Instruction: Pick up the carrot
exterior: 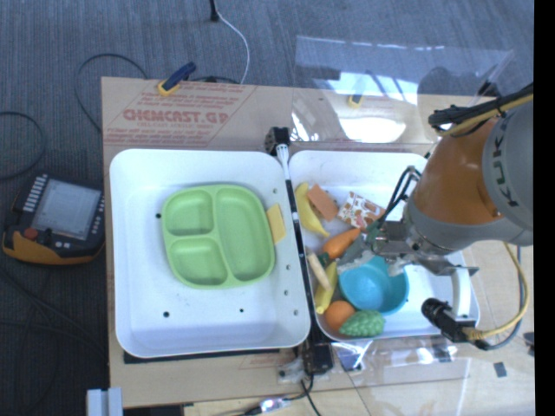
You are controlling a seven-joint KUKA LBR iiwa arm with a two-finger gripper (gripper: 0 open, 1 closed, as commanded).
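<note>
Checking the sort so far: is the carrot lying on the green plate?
No. The carrot lies in the right bin among other toy food, while the green plate sits in the left bin.

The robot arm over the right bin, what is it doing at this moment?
The grey and orange arm reaches into the right bin, which holds toy food. Its gripper is low beside the carrot, just above a blue bowl. Whether it has the carrot cannot be seen. The left bin holds a green divided plate.
</note>
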